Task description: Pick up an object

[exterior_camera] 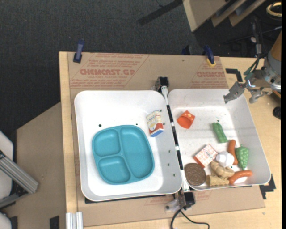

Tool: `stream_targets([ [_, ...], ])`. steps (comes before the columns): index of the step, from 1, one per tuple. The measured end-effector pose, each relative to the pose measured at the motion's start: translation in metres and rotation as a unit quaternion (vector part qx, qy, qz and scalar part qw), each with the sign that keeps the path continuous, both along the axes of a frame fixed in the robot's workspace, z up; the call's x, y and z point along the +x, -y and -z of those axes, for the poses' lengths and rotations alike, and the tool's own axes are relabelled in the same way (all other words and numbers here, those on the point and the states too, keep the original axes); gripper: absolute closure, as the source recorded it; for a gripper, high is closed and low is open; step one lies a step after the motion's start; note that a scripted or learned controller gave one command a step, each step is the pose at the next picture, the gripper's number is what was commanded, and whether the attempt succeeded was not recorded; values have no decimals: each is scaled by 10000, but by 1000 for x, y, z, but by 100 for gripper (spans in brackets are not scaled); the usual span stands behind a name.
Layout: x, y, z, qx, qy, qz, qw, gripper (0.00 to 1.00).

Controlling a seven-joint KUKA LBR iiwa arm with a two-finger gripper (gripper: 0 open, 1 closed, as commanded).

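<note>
My gripper (244,94) hovers over the far right corner of the right bin (201,99), its two fingers spread apart with nothing between them. Below it in that bin lie an orange wedge (185,119), a green pickle (219,132), a carrot (232,147) and a green bumpy piece (242,157). Nearer the front edge sit a red-and-white box (205,154), a white lump (225,159), a brown disc (195,174), a tan toy (219,172) and an orange-and-white piece (240,177). All of these lie well away from the gripper.
The left bin (89,107) holds a teal divided plate (123,153) and a small carton (155,123) by the shared wall. Blue clamps (79,51) (208,55) pin the brown board at the back. Wooden furniture (223,13) stands behind.
</note>
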State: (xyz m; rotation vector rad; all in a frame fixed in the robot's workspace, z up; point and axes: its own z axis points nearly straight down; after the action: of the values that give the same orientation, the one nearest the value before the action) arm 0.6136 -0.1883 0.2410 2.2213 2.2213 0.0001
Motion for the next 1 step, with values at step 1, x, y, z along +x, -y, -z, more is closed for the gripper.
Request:
stream_targets([
  [1, -13, 14, 165, 13, -51, 7, 10000, 0],
])
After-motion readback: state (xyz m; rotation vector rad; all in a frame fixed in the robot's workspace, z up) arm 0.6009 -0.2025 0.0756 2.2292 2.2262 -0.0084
